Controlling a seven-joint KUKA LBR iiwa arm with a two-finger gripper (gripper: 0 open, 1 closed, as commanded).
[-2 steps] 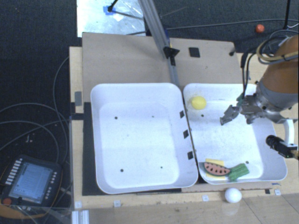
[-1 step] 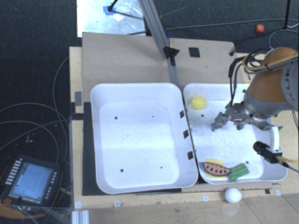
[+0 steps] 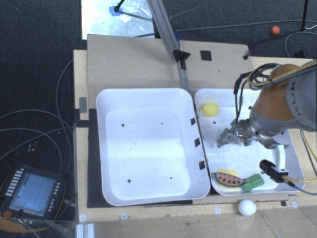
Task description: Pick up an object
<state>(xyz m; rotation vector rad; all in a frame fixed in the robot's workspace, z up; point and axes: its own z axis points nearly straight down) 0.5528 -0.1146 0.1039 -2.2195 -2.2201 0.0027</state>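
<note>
Bright, even overhead light with a cool bluish cast. Left bin [image 3: 143, 143] is near blown out, its floor reads flat white, only faint shading along the walls. Glare patch on the floor [image 3: 109, 9] at top, behind the desk [image 3: 133, 63]. Dark carpet loses detail. Soft shadow under the arm [image 3: 277, 103] in the right bin [image 3: 218, 128]. Overall soft focus, low resolution, small parts smeared.

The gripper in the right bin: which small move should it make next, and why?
Probably a short shift toward the yellow ball, then a descent. The gripper sits over bare floor of the right bin, nothing under it. The ball lies apart, near the far left corner; the watermelon slice and green piece crowd together.
</note>
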